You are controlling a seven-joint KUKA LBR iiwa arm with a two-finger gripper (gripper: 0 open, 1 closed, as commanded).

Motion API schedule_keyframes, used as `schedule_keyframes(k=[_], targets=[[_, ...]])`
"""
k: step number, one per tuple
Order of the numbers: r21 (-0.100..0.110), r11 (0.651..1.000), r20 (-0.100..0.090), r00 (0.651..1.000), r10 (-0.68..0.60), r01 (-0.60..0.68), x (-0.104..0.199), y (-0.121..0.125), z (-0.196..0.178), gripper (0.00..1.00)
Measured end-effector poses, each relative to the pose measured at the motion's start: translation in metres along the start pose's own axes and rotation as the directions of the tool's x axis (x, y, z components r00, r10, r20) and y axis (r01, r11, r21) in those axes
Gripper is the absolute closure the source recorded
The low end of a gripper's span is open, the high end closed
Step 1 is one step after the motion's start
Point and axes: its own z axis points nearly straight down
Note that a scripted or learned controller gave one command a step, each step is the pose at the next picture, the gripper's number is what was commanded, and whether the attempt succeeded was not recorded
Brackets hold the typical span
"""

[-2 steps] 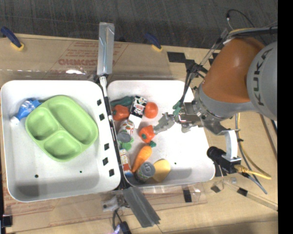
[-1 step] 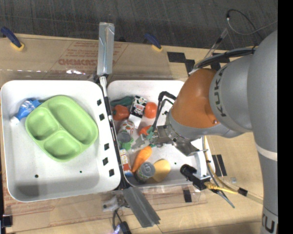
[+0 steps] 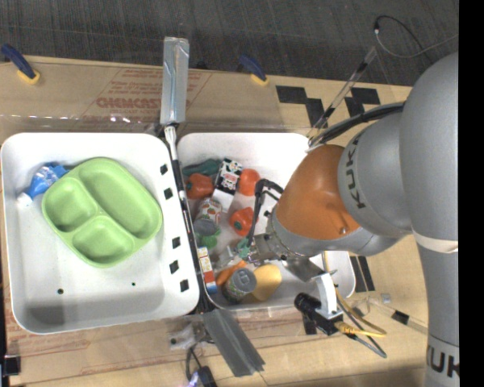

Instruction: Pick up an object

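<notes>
Two shallow white bins sit side by side on the table: the left bin [image 3: 24, 297] and the right bin [image 3: 294, 147].

The left bin holds two things: one green divided plate [image 3: 102, 210] with three compartments, and one blue object [image 3: 44, 177] partly tucked under the plate's edge.

The right bin holds a crowded pile, so the count there is rough. Three orange-red pieces [image 3: 198, 185] show, plus one black-and-white piece [image 3: 228, 174], one dark green piece [image 3: 203, 168], one yellow rounded piece [image 3: 267, 279], one grey round piece [image 3: 242, 281] and one pale printed cup-like piece [image 3: 207, 213]. Others lie hidden under the arm.

Three blue clamps [image 3: 20, 63] grip the cardboard's far edge.
</notes>
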Motion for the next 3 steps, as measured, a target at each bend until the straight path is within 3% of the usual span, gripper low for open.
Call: schedule_keyframes(k=[1, 2, 3], targets=[[0.001, 1.0, 0.0, 1.0, -0.006, 0.006, 0.0, 0.0, -0.009, 1.0], [0.001, 1.0, 0.0, 1.0, 0.007, -0.007, 0.001, 0.008, -0.028, 1.0], [-0.002, 0.971, 0.002, 0.971, -0.239, 0.239, 0.018, 0.051, -0.13, 1.0]])
